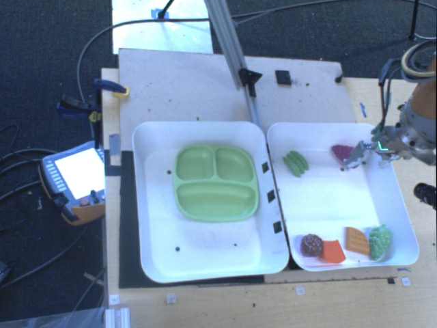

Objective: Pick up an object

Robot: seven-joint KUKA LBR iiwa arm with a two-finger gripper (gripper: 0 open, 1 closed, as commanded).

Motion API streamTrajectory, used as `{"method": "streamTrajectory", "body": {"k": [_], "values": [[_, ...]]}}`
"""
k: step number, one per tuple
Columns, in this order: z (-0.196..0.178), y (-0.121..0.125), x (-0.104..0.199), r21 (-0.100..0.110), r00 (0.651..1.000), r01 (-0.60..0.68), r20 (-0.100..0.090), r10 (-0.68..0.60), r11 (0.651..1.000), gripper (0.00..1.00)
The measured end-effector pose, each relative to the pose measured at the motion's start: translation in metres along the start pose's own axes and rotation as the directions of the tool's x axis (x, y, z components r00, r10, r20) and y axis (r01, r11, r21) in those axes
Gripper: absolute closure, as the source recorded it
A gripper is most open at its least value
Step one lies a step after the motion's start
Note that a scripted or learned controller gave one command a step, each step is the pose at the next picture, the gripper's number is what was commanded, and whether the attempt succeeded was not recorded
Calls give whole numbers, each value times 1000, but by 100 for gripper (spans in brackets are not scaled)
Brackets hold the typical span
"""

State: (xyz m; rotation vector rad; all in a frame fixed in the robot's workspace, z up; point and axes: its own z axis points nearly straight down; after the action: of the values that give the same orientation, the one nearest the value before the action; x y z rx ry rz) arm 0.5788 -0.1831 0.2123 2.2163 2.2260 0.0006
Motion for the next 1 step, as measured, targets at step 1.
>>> {"method": "streamTrajectory", "body": {"k": [1], "values": [[-1,0,0,-2,1000,0,0,0,1000,0]]}}
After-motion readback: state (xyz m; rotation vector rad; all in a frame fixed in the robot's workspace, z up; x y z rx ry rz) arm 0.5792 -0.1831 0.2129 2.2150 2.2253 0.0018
